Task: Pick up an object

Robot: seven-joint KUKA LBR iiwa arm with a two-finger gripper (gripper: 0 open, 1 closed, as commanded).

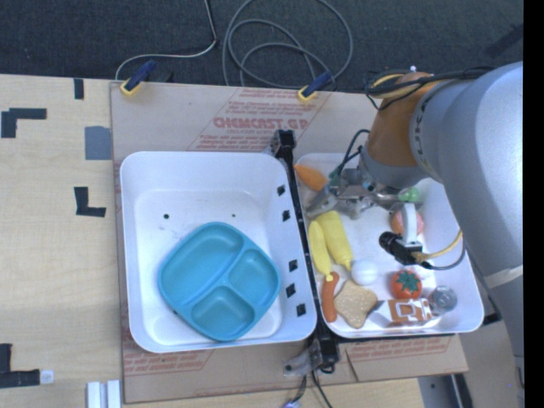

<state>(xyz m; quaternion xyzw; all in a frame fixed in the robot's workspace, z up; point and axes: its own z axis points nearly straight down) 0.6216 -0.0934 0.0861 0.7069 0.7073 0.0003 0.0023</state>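
1. Two white bins side by side on the table [51, 228]: left bin [136, 177], right bin [463, 300].
2. Left bin: holds a blue divided plate [219, 280], lying flat toward the near side.
3. Right bin: full of toy food. Two yellow bananas [330, 240] near the left wall, orange carrot [311, 177] at the far-left corner, white ball [364, 271] mid-bin, toast slice [354, 303] near the front, red sausage [330, 296] just beside the toast.
4. Also in right bin: tomato with green top [406, 284], orange-and-white item [406, 312] at the front edge, shiny round item [443, 297] at the front-right; pink-and-white piece [407, 222] toward the right.
5. Arm [476, 160] in from the right, orange band over the right bin's far side.
6. Gripper [344, 192] down in the right bin's far-left area, between carrot and bananas. Open or closed: cannot tell. Nothing visibly gripped.
7. Cardboard sheet [246, 117] under the bins; cable loops [289, 41] on the dark floor beyond.
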